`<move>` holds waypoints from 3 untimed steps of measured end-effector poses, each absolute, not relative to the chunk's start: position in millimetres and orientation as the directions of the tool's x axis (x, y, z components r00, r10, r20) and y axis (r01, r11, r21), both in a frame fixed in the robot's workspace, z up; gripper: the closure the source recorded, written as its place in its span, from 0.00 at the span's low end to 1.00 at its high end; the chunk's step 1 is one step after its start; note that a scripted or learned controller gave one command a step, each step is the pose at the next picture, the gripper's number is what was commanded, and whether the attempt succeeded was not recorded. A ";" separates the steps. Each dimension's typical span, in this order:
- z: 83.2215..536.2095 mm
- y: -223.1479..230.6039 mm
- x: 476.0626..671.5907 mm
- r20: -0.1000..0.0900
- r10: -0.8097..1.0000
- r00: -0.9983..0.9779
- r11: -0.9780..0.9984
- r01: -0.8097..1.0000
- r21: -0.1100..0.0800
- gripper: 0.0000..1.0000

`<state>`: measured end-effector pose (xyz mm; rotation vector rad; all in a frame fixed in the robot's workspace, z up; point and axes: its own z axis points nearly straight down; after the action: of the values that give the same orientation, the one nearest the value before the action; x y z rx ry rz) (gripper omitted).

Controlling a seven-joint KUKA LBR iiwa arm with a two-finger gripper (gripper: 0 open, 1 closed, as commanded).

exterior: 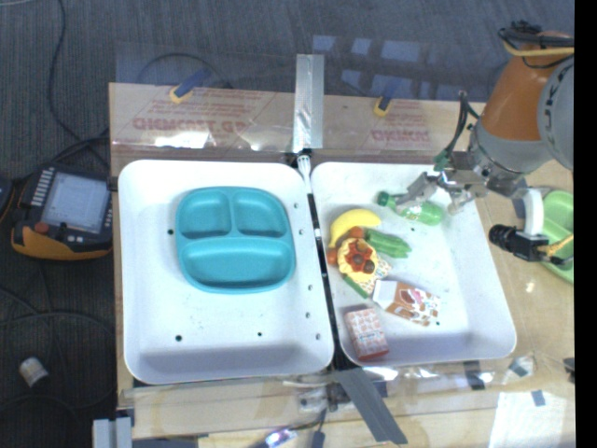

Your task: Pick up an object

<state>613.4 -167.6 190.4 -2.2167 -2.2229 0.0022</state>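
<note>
A dark grey carpeted floor (233, 17) fills the top and left of the camera view, with thin black cables looping across it; on it sits a pale wooden bench (546, 292), its far edge covered by a brown cardboard sheet (215, 119) with red lettering, taped down with clear film and a silvery strip of tape (309, 101) at the centre.

Two shallow white plastic bins stand side by side, touching along the middle; the left bin (149, 315) holds a turquoise plastic plate with three compartments (233, 238), lying flat near its centre; the right bin (466, 287) holds a cluster of small toys.

The grey arm with its orange band (522, 101) comes in from the upper right; its two-finger gripper (431, 192) sits low over the far part of the right bin, just at a translucent green plastic bottle (420, 211) lying on its side; whether the claw is spread or pinching cannot be told from here.

Left of the bench, a black and orange handheld control pendant (61, 215) rests on the carpet.

In the right bin: a yellow toy banana (353, 222) near the dividing edge; a green toy pepper (387, 244) beside it; a round red-and-yellow toy (362, 258) touching both; a white printed packet (409, 301) below; a small red patterned box (366, 331) nearest the front wall.
</note>
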 end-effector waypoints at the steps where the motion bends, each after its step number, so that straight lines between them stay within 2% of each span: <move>1: 100.1 -108.8 574.0 0.001 0.999 -0.053 0.053 0.999 -0.001 0.00; 2: 89.8 -109.6 623.6 -0.007 0.958 -0.285 0.285 0.958 0.006 0.00; 3: 89.6 -108.7 626.8 -0.001 0.981 -0.194 0.194 0.981 0.009 0.00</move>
<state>626.8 -108.7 89.6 -1.9988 -2.4316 -0.0103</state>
